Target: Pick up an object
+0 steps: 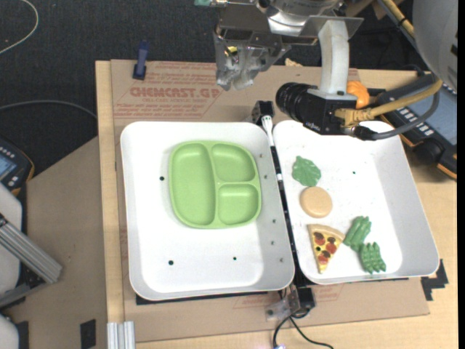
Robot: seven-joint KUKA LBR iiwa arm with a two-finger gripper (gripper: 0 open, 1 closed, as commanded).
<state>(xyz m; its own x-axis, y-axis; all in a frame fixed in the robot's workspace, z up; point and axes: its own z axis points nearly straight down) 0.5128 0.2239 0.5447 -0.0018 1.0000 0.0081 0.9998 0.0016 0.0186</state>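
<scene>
Right bin [392, 162] holds pizza slice [324, 245] – well apart from gripper [236, 75] (raised)

The left bin [145, 267] has open floor along its 6 o'clock and 9 o'clock sides; a green divided plate [214, 184] takes up its middle toward 12 o'clock. In the right bin [392, 173], the 12 to 3 o'clock part lies bare. A green leafy piece [306, 171], a tan disc [316, 202], a pizza slice [325, 246] and two more green pieces [365, 244] crowd the 6 to 9 o'clock part, close together. A black camera unit [309, 107] with cables overhangs the bin's 11 o'clock rim.
</scene>
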